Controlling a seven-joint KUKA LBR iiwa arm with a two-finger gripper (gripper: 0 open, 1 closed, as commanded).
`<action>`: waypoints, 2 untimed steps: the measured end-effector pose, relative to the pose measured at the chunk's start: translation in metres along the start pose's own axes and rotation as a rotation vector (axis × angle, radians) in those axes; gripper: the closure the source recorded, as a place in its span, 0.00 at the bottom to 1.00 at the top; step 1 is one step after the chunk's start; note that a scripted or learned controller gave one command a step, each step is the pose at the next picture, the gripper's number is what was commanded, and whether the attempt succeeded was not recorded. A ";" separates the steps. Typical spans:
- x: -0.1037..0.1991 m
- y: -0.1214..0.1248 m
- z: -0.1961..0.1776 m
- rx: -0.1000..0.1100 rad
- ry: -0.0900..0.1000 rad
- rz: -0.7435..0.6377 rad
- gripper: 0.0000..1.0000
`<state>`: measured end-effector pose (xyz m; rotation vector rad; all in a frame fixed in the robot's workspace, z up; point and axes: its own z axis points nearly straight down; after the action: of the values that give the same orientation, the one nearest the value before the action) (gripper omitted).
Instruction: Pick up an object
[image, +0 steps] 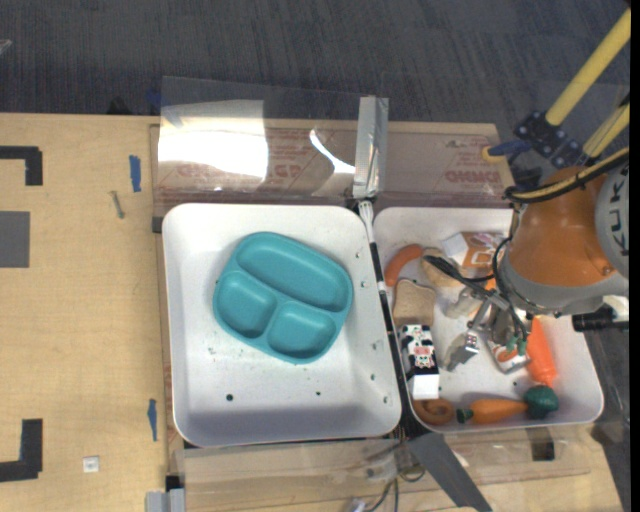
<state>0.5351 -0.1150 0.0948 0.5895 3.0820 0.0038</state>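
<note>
A divided plate (284, 296) is set in the left bin (190, 400); toy foods (490, 409) are piled in the right bin (585, 395).

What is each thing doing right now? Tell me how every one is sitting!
Teal divided plate: right side up, in the left bin, nothing on it.
Carrot: lying flat along the right bin's front edge.
Second carrot: lying near the right wall.
Gripper: low over the right bin's clutter, nothing seen between its fingers.
</note>
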 end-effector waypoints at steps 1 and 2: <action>-0.086 -0.021 -0.064 0.002 -0.010 -0.161 0.00; -0.101 -0.040 -0.001 0.002 0.001 -0.073 0.00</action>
<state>0.6146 -0.1894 0.0957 0.4770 3.1026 0.0003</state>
